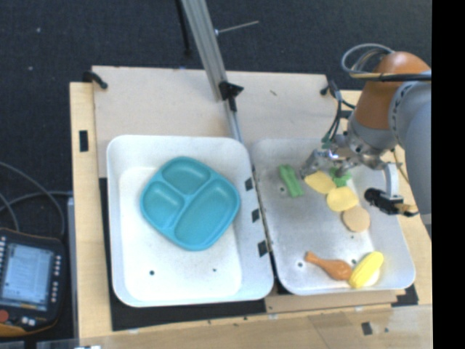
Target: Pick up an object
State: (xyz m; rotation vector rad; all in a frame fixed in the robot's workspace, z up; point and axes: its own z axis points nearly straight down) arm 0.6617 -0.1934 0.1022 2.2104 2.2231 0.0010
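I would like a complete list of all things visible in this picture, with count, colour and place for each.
divided plate: 1, turquoise, in the left bin
green piece: 1, green, right bin, upper left part
yellow pieces: 2, pale yellow, right bin, below the gripper
round piece: 1, tan, right bin, right side
drumstick toy: 1, orange-brown, right bin, near edge
yellow toy: 1, bright yellow, touching the drumstick toy
bins: 2, white, side by side on the bench
metal post: 1, grey, behind the bins
pendant: 1, dark, far left
gripper: 1, over the right bin's far part
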